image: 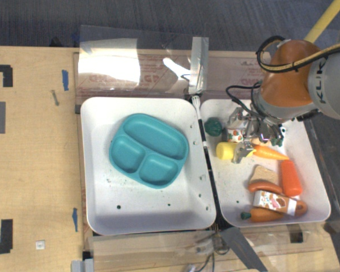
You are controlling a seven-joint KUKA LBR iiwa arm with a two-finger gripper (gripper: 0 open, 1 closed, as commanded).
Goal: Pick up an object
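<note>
The arm (323, 89) comes in from the upper right of the frame, its grey casing cut by the right edge. The orange band (289, 75) bulges just left of that, with black cables looping over its top. Below the band the wrist points down and to the left, toward the centre right of the frame. The gripper (245, 146) hangs at its end, a cluster of metal parts and wires, its tips low and slightly left of the wrist.
</note>
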